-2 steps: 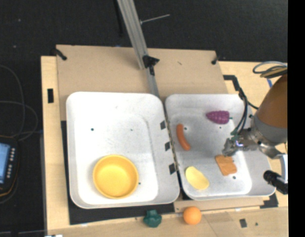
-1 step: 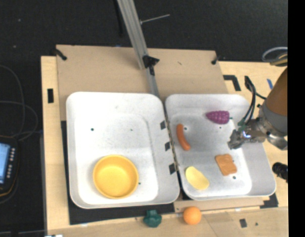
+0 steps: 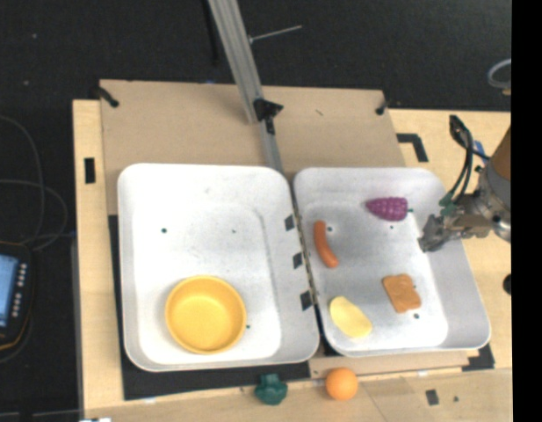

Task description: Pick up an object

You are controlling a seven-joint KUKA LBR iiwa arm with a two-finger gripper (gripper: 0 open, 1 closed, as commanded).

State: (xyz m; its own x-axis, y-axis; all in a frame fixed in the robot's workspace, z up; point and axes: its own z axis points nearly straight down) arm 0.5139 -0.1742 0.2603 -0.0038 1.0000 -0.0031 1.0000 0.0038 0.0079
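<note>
Fingers on the grey two-finger gripper [image 3: 433, 233] look empty; how wide they stand, I cannot tell. It hangs at the right white bin [image 3: 446, 323] edge. The purple grape-like bunch [image 3: 386, 207] lies nearest: centre over it, then descend.

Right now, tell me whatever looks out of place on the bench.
Two things lie outside the bins on the bench's front edge: an orange ball and a small green object, just below the right bin and the seam. The other items sit inside the bins.
</note>
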